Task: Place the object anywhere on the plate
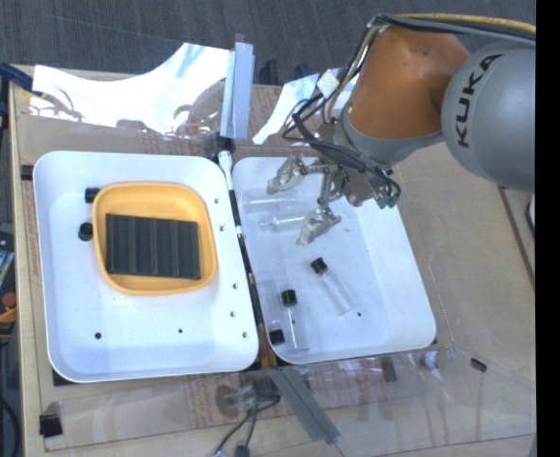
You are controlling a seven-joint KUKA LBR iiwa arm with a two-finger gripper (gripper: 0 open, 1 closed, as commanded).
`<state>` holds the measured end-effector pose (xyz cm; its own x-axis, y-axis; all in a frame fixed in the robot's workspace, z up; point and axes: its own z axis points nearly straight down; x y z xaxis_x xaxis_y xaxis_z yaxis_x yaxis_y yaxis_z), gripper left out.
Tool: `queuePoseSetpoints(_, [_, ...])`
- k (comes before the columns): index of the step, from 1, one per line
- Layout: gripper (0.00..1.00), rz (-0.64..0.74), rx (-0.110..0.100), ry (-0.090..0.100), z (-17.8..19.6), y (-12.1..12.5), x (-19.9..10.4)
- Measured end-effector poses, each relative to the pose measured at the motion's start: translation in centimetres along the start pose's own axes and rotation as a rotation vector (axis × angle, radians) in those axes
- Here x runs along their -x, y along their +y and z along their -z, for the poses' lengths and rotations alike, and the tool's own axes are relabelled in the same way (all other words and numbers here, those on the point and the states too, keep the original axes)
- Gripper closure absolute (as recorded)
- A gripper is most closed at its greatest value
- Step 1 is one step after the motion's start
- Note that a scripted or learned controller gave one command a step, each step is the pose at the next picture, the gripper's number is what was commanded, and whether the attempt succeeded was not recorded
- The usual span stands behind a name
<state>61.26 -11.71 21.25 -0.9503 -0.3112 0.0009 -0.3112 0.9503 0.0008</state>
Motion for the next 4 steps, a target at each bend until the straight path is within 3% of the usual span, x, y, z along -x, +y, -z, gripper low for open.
queuePoseSetpoints(1, [0.0,0.317,0.0,0.0,-0.8,2.7,0.4])
queuePoseSetpoints(2, [0.0,0.689,0.001,0.002,-2.0,9.0,2.9])
queuePoseSetpoints(3, [0.0,0.703,-0.002,-0.003,-0.6,4.1,6.0])
queuePoseSetpoints(4, [0.0,0.967,0.001,0.0,-1.9,8.6,7.5])
